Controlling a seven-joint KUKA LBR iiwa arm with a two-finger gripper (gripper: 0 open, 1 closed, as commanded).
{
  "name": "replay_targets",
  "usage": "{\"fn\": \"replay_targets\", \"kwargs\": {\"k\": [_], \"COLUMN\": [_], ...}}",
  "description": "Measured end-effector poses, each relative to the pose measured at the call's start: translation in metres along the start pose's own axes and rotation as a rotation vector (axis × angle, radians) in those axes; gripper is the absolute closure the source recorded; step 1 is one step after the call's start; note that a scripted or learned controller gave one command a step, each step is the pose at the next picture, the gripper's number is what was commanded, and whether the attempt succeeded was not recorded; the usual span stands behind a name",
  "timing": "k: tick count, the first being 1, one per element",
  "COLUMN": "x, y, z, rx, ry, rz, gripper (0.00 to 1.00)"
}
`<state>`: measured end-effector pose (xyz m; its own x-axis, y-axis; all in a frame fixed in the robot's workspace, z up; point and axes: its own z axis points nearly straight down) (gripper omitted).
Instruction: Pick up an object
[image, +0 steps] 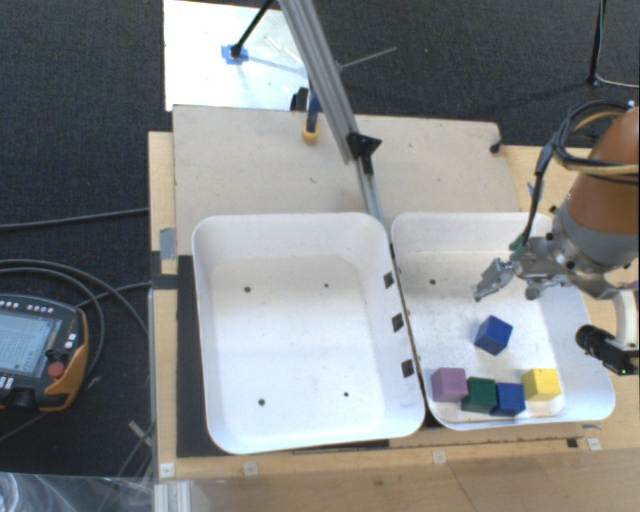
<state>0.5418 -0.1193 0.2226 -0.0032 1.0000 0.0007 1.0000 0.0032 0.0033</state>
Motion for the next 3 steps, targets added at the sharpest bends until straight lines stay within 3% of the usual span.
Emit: {"fn": "replay_targets", "kwargs": {"k": [1,2,3], "x": [-0.049,-0.034,-0.008], "y": [-0.034,0.025,-0.007], "z": [0.087,0.134,0.132], "rx": [0.009,0.001,0.004], "ry": [-0.001,0.001,0.001], "rz": [0.007,-0.005,-0.001], "gripper": [0.0,0.0,0.0]}}
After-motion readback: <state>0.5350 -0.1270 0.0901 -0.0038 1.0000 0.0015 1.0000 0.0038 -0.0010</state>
